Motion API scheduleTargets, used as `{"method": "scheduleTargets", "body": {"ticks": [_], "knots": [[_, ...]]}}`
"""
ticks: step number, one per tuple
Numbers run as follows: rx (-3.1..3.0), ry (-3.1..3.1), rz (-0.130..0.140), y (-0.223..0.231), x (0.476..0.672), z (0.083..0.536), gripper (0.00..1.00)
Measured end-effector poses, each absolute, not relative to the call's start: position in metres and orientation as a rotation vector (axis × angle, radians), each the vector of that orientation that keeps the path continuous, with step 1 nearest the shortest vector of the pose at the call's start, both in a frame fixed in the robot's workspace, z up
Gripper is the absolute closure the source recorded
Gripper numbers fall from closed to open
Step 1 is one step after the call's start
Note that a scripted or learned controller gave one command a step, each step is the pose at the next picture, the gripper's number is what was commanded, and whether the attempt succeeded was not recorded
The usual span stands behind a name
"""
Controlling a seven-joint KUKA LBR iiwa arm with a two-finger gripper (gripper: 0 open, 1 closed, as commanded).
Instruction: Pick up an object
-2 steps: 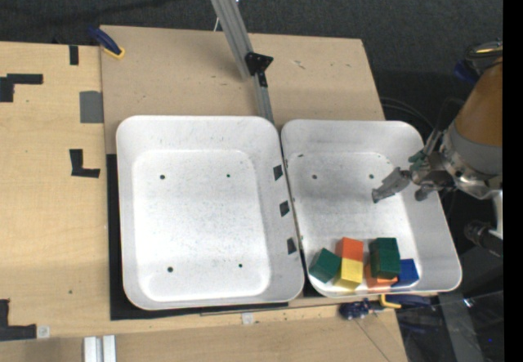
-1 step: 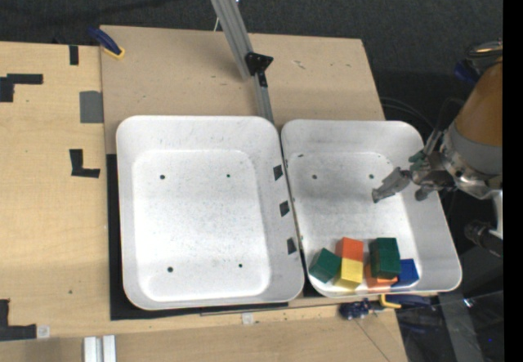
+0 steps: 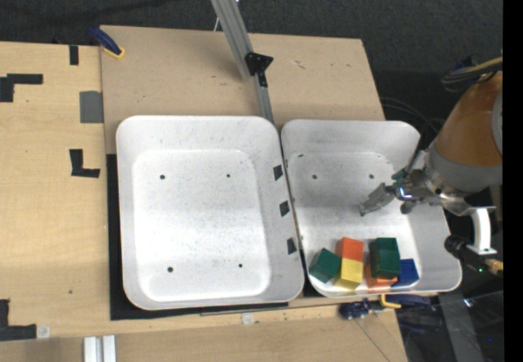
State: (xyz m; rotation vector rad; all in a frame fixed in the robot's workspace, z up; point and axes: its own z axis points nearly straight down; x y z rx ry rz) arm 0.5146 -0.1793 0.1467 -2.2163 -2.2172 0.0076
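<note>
White plastic left bin [image 3: 139,148] sits on the wooden bench [image 3: 49,213], nothing in it, just dark specks on its floor. Metal pole [image 3: 225,5] slants down from the far side to the seam between bins. Right bin [image 3: 343,140] touches the left one along that seam. Blocks all bunched in the right bin's near corner: green block [image 3: 326,264] leftmost, then yellow block [image 3: 350,271] with orange block [image 3: 351,248] just behind it, dark green block [image 3: 385,256], blue block [image 3: 407,271] rightmost against the rim. They touch each other, tight cluster. Gripper [image 3: 377,198] hangs over the middle right of the same bin, grey fingers pointing left, nothing between them; cannot tell how wide they stand. Arm [image 3: 470,140] comes in from the right, orange band above the wrist. Key relation: the cluster lies toward the near side from the gripper, orange and dark green blocks closest, near but apart. The row's long axis runs left-right along the near rim. Judgement: nothing picked yet; crowding may make a clean grab hard.
</note>
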Motion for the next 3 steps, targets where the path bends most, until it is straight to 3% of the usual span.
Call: {"method": "scheduleTargets", "body": {"ticks": [1, 2, 3], "knots": [[-2.216, -2.218, 0.007, -0.178, 0.513, 0.092, 0.00], [-2.216, -2.221, 0.002, -0.177, 0.514, 0.105, 1.00], [-2.221, -2.223, 0.000, -0.185, 0.521, 0.155, 1.00]]}}
